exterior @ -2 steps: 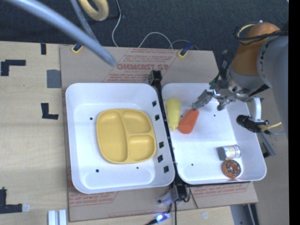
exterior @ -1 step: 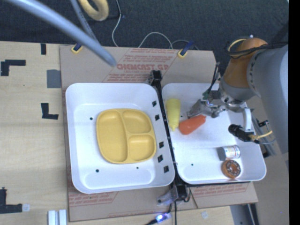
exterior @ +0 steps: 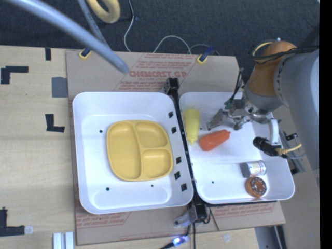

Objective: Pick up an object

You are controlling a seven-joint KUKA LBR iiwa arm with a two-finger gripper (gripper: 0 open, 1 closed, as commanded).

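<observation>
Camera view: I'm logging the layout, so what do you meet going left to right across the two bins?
Yellow divided plate → corn cob → carrot → gripper → small can. The donut sits right below the can, so its place is unclear.

The cardboard sheet (exterior: 155, 71) under the two bins carries red printing along its far edge. The larger line appears to read "CHEMCAST G.P.", though its last letters are cut off by a black clip. A smaller red line above it is too blurred to read. More faint red print runs along the sheet's near edge, also unreadable.
</observation>
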